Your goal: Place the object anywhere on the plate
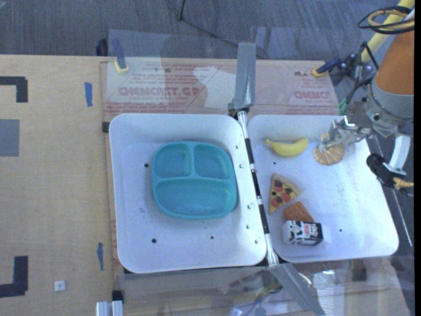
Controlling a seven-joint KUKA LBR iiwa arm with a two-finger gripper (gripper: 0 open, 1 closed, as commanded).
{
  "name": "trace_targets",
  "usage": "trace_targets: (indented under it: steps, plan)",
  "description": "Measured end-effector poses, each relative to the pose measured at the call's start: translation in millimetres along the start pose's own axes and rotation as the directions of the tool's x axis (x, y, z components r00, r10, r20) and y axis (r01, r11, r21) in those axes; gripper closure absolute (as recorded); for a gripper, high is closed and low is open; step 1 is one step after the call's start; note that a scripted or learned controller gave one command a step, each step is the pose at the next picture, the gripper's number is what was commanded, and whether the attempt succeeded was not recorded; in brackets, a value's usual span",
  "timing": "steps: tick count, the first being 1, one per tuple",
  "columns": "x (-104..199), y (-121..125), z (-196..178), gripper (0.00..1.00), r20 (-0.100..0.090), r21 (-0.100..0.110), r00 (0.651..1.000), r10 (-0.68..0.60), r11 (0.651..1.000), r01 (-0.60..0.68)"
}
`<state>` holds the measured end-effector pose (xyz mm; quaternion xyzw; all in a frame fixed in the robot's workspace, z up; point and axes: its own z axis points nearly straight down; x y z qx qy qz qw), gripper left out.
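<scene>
Gripper (339, 135) over right bin (368, 236), far corner. Round flat piece (329, 154) directly beneath fingers. Banana (287, 147) just left of them. Pizza slice (283, 193), wedge (298, 211), carton (303, 232) nearer camera. Plate (195, 180) far left, in left bin (131, 242).

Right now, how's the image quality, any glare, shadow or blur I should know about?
Camera view: even, soft light, a faint shadow under the teal plate; pale reflections on the clear sheet along the bench's far edge; the tool looks slightly smeared over the round cookie-like piece; the banana reads sharp.
</scene>
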<state>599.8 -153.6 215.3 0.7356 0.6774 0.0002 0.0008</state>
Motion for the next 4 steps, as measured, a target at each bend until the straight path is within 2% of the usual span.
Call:
trace_targets:
  steps: [1, 2, 3, 4]
  plan:
    - [69, -11, 1, 1.0, -0.002, 0.001, 0.943, -0.333, 0.943, 0.333]
    - [145, -8, 30, 1.0, -0.002, 0.002, 0.932, -0.363, 0.932, 0.363]
    - [205, -54, 30, 1.0, -0.003, 0.002, 0.858, -0.513, 0.858, 0.513]
    - [204, -54, 30, 0.0, -0.003, 0.002, 0.859, -0.513, 0.859, 0.513]
